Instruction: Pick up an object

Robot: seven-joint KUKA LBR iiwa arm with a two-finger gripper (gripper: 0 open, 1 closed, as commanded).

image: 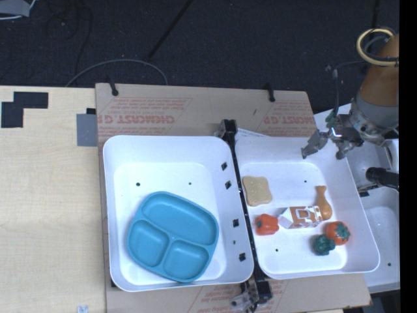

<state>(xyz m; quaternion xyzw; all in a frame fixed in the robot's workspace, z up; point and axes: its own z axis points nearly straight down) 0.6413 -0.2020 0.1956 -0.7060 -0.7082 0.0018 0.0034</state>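
Observation:
The right bin [287,158] holds several small items. A tan slice of bread [257,190] lies near its left wall. A red tomato-like piece [266,224] sits in front of the bread. Beside that piece lies a white and orange carton [302,216], and a tan bottle-shaped piece [322,203] stands to the carton's right. An orange-red fruit [337,233] and a dark green piece [322,244] sit at the front right. My gripper [329,146] hangs open above the bin's back right corner, with nothing between its fingers.
The left bin [127,158] holds a blue divided plate [172,236]. A black clip strip [236,201] runs between the two bins. Brown cardboard [195,113] lies under both. Cables trail over the dark floor behind the bench.

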